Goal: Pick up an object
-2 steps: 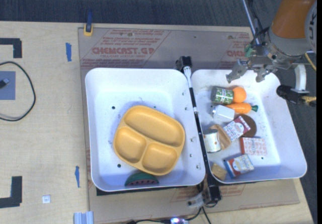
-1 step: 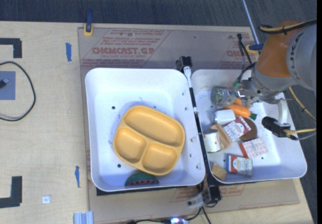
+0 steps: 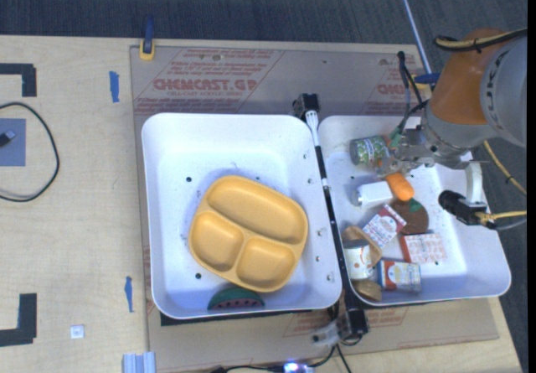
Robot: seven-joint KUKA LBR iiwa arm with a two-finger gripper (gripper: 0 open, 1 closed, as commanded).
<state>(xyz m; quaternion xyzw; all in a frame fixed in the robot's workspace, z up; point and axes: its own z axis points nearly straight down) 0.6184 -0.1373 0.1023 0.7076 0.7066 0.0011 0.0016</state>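
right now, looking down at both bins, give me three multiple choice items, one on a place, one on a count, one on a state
1. Where does the yellow tray lie?
A. left bin
B. right bin
C. on the bench outside the bins

2. How many compartments does the yellow tray show?
A. two
B. three
C. five

3. How does the green can lie?
A. on its side
B. stacked on the tray
C. outside the bins

Answers:
1 A, it sits on the left bin floor.
2 B, one long and two small.
3 A, its side faces up in the right bin.

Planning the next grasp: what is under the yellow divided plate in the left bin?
A watermelon-slice toy pokes out from under the near edge of the yellow divided plate. The rest of it, and anything else beneath the plate, is covered. Around it is the left bin's white floor.
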